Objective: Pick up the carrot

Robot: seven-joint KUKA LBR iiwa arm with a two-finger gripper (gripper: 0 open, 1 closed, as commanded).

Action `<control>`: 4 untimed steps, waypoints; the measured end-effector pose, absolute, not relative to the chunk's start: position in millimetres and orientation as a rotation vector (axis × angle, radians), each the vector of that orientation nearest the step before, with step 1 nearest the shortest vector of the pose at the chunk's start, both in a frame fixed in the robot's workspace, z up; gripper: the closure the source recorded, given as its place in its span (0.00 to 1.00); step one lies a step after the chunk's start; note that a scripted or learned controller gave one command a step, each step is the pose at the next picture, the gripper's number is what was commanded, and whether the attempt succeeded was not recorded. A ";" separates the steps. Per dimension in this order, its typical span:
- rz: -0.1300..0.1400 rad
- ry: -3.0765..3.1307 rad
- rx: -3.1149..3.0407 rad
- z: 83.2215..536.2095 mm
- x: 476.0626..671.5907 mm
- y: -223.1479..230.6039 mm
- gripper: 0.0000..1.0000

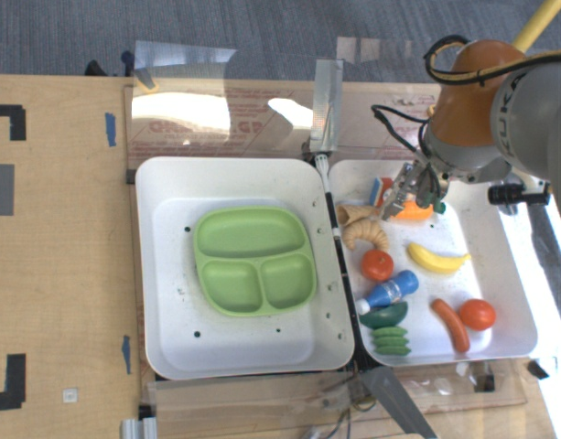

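A: Since you asked about the carrot (pixel 413 212), it's in the upper part of the right bin (pixel 513 286), right of centre frame. What you can see is an orange wedge with a bit of green at its right end, so its long axis runs roughly left-right across the picture, green end toward the right.

B: And the gripper (pixel 410 193)?

A: Sitting right on top of it. The metal fingers come down from the upper right and their tips land on the carrot's upper left part, covering some of it. Honestly you can't tell from this angle whether the jaws are spread or closed, or whether the carrot is actually between them. Too small and cluttered.

B: What's around it?

A: Loads of plastic toy food. A tan, ridged croissant (pixel 364 229) just left of the carrot, a small red and blue thing (pixel 381 190) at the upper left of it, a smooth curved banana (pixel 436 259) just below. Further down there's a tomato (pixel 378 264), a blue bottle (pixel 388 291) lying on its side, a dark green veg (pixel 386 316), a ribbed pea pod (pixel 391 340), a red sausage (pixel 451 324) and another round tomato-ish thing (pixel 479 314).

B: Left bin (pixel 161 245)?

A: Matte light green divided plate (pixel 254 260), three compartments, well apart from the carrot.
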State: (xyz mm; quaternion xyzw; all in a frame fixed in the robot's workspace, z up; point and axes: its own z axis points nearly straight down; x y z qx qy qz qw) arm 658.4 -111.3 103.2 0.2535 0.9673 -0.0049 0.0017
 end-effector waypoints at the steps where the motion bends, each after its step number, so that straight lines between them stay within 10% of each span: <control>1: -0.007 3.106 0.384 90.6 574.3 -178.8 1.00; 2: -0.002 3.108 0.379 89.5 574.8 -176.0 0.00; 3: -0.008 3.180 0.246 88.4 638.3 -172.0 0.00; 4: -0.004 3.133 -0.093 88.8 586.0 -221.0 0.00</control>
